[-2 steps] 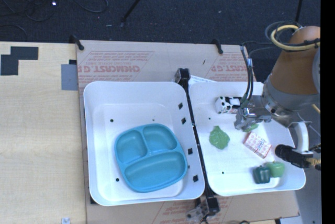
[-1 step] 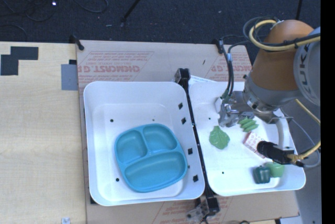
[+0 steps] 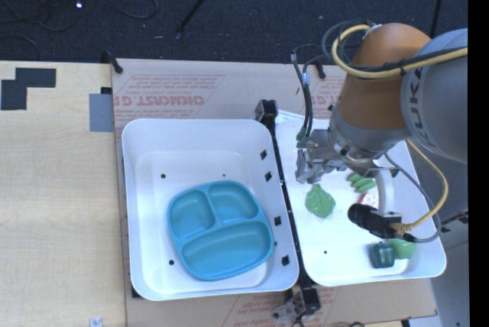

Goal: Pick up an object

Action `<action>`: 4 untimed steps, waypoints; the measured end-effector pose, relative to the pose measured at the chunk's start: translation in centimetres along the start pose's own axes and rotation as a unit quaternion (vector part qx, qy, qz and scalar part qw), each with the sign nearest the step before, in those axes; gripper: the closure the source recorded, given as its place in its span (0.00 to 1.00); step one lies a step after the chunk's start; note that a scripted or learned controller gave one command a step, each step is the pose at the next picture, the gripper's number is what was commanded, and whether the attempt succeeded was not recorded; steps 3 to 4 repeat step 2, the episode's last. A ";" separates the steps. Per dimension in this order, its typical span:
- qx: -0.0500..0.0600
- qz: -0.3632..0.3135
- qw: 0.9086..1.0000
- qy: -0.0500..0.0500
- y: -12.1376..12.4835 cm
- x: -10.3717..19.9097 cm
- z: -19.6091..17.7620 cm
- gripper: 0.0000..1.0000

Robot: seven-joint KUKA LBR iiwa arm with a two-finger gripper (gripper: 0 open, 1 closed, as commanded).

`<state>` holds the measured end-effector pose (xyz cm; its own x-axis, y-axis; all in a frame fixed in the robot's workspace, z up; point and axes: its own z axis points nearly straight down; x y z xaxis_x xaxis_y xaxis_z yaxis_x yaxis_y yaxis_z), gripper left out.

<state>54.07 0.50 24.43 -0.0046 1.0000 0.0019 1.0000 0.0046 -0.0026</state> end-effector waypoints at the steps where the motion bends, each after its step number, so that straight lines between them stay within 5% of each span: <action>1: 0.000 0.000 1.000 0.000 0.6 4.4 0.0 1.00; 2: 0.001 0.000 1.000 -0.001 0.4 10.4 1.1 1.00; 4: 0.001 0.000 1.000 -0.001 0.4 10.4 1.1 1.00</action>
